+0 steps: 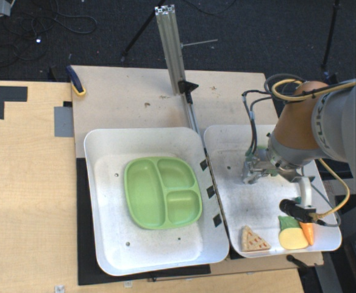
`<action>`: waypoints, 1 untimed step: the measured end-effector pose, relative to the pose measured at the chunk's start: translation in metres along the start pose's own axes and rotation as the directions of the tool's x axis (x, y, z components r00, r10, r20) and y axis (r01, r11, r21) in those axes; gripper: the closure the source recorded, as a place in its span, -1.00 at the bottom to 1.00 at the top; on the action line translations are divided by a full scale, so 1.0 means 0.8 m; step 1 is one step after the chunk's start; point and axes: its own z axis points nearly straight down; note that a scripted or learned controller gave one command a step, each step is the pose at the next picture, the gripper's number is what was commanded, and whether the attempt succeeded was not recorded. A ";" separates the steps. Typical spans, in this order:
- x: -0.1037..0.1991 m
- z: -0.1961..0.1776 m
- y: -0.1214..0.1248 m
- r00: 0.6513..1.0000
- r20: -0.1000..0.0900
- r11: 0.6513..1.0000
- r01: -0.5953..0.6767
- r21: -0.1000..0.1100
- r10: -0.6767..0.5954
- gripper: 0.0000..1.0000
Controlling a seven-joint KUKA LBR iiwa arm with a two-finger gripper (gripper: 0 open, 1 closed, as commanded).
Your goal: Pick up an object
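The gripper (253,174) hangs low over the middle of the right bin (239,207), pointing down at bare white floor. Nothing is seen in its grasp, and from this height it cannot be told whether it is spread or clenched.

Counting from the left, there are two white bins. The left bin (99,224) holds one thing, a green plate (163,192) with three compartments, lying flat near the bin's centre. The right bin holds four small toy foods, all gathered in its near right corner, well apart from the gripper: one tan waffle wedge (254,240) by the near rim, then one green piece (287,223), with one yellow piece (293,240) just in front of it and touching it, and one orange carrot (309,232) against the yellow piece's right side.

The arm (333,121) comes in from the right over the far half of the right bin. Its grey body bends down through the orange band to the wrist, which is turned towards the left.
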 end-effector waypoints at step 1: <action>-0.001 -0.079 0.005 1.000 0.003 1.000 0.004 0.004 -0.004 1.00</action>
